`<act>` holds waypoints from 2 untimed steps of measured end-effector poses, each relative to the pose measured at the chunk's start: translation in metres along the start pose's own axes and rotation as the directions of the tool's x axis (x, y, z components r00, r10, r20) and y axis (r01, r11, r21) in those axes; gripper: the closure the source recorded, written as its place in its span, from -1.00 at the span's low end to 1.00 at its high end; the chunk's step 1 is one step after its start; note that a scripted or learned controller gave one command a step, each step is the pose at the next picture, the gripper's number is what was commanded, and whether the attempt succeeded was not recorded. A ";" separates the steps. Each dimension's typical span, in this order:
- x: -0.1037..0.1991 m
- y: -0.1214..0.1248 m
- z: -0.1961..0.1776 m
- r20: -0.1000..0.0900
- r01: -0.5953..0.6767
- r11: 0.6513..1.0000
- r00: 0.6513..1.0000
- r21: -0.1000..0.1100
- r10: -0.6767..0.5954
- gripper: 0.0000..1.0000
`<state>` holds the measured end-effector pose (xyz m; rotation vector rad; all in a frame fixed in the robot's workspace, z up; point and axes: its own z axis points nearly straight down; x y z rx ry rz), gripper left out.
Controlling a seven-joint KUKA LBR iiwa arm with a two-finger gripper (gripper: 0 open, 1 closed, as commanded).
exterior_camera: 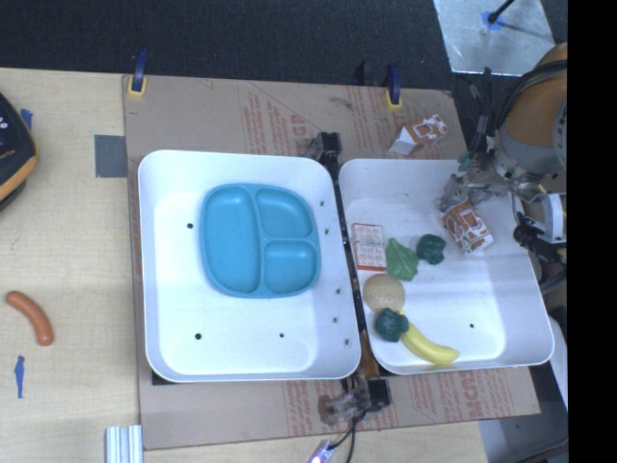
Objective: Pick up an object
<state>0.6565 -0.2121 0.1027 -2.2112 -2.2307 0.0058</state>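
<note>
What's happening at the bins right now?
The grey KUKA arm with the orange band reaches in from the right, its gripper low over the right white bin, right by a small orange-and-white carton. Whether it has a grip is unclear. Further along that bin lie a yellow banana, green pieces and a flat red-and-white packet. The left white bin holds a blue divided plate.

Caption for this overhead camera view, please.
Gripper poised over a small carton in the right bin; blue divided plate in the left bin.
</note>
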 end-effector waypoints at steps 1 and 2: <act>0.073 0.001 0.010 -0.001 -0.003 1.000 1.000 0.000 0.003 1.00; 0.130 -0.058 -0.090 -0.002 -0.003 1.000 1.000 0.000 0.003 1.00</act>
